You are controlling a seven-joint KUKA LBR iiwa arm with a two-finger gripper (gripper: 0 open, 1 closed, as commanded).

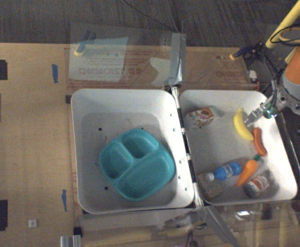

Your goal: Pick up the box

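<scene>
Student: Contents of the right-hand white bin (219, 145), near edge first?

Tutor: Along the near edge lie a small labelled can (257, 186), an orange carrot (247, 172), a clear bottle with a blue cap end (226, 171) and a greyish item (211, 187) too blurred to name. Farther back, by the right wall, lie a red sausage (260, 141) and a yellow banana (241, 124). The small white-and-orange carton box (201, 117), the task's object, lies towards the far edge, near the wall shared with the left-hand white bin (88, 107), which holds a teal divided plate (137, 163).

Student: And the two-finger gripper (257, 115)?

Tutor: It hangs over the far right corner of the right bin, just beside the banana and apart from the box. Whether it is open or closed cannot be told at this scale, and nothing is seen held in it.

Student: So the step in hand is the approach. How is it done well?

Tutor: Probably by travelling along the far edge towards the shared wall, high enough to pass over the banana without nudging it, then centring over the box before descending. The box has bare bin floor around it, so a straight vertical descent looks feasible. Aligning the grasp across its narrower side should reduce the risk of pushing it against the wall.
</scene>
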